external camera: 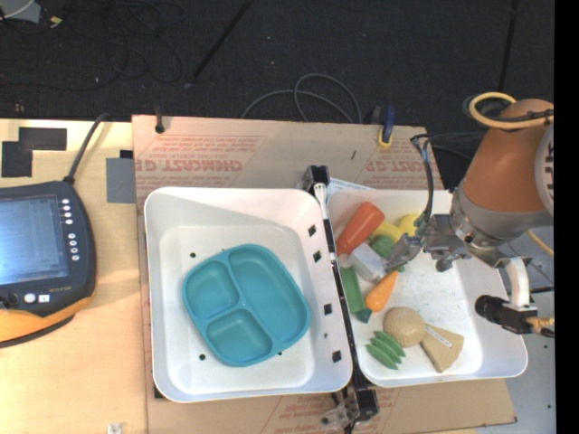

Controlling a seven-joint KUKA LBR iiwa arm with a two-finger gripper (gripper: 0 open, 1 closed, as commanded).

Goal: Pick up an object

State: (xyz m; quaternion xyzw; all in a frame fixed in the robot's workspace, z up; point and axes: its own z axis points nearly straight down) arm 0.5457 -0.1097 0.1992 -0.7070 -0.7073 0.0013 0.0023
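My gripper (406, 249) hangs low over the upper middle of the right bin (493, 355), reaching in from the right under the orange-banded wrist (511, 165). Just left of it lie a red-orange pepper (360, 226), a grey block (366, 262) and a green piece (384, 242). A yellow piece (408, 223) sits right behind it. An orange carrot (382, 289) lies just below the gripper. Nearer the front are a tan round object (404, 325), a green pea pod (386, 349) and a tan wedge (443, 347). Nothing shows held in the gripper.
The left bin (172, 233) holds a teal divided plate (244, 304). A dark green cucumber (354, 293) lies along the right bin's left wall. A black divider rail (327, 269) runs between the bins. A tablet (36, 242) rests at the far left of the bench.
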